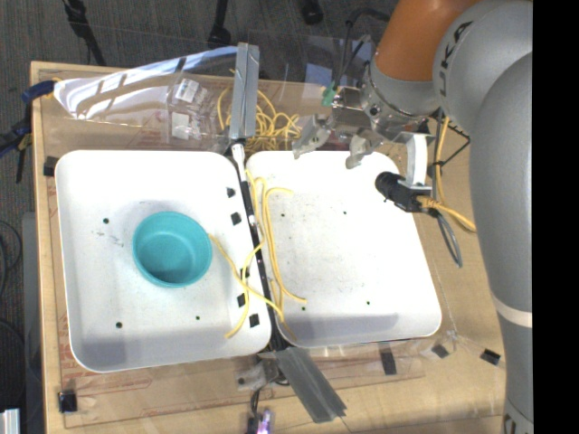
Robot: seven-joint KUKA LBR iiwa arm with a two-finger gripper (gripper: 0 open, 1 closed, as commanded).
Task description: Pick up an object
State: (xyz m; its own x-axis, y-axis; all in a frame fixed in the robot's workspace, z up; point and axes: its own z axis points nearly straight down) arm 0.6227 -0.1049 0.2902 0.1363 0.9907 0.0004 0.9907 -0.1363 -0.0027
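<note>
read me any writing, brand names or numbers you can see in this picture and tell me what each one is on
"KU", dark letters on the grey arm below its orange band; the rest of the brand curves out of sight.
Nothing else is readable: the bowl and both bins carry no text.

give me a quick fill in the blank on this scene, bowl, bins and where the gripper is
1. The teal bowl lies in the ____ bin as the camera sees it.
2. The colour of both bins is ____; see the left bin and the right bin.
3. The gripper hangs over the far edge of the ____ bin.
4. The thin cables lying along the seam between the bins are ____.

Missing words: left; white; right; yellow
</note>
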